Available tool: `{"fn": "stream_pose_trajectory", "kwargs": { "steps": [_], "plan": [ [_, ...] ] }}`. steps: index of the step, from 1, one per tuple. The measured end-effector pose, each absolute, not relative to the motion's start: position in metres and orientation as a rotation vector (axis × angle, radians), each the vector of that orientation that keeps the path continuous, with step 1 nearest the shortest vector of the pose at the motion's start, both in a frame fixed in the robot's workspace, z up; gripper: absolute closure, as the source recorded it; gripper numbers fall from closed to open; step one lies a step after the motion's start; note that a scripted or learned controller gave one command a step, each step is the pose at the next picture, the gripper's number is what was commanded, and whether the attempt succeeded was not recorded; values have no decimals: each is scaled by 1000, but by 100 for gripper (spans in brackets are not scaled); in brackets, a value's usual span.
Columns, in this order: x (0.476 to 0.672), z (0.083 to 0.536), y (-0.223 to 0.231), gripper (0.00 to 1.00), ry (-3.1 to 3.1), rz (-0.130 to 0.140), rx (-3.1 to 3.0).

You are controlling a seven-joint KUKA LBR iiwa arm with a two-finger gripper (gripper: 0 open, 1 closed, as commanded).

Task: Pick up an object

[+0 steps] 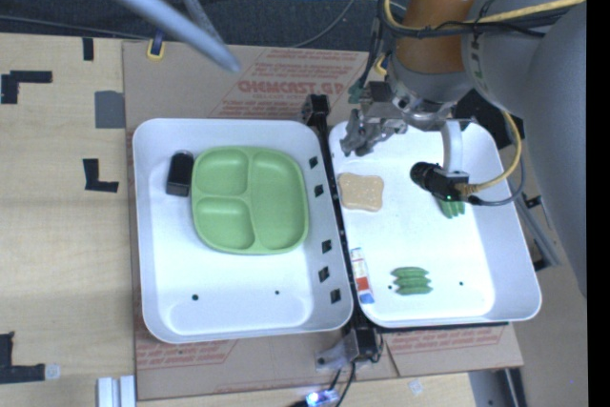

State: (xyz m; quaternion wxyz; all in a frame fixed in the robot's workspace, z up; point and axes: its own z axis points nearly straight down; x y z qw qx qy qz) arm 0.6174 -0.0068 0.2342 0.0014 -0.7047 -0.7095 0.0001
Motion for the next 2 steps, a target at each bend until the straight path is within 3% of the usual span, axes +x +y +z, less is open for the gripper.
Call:
{"fn": "stream_pose_trajectory", "kwargs": {
  "steps": [2],
  "plan": [
    [591,213,93,100,-2226,3,-2213]
  ]
}}
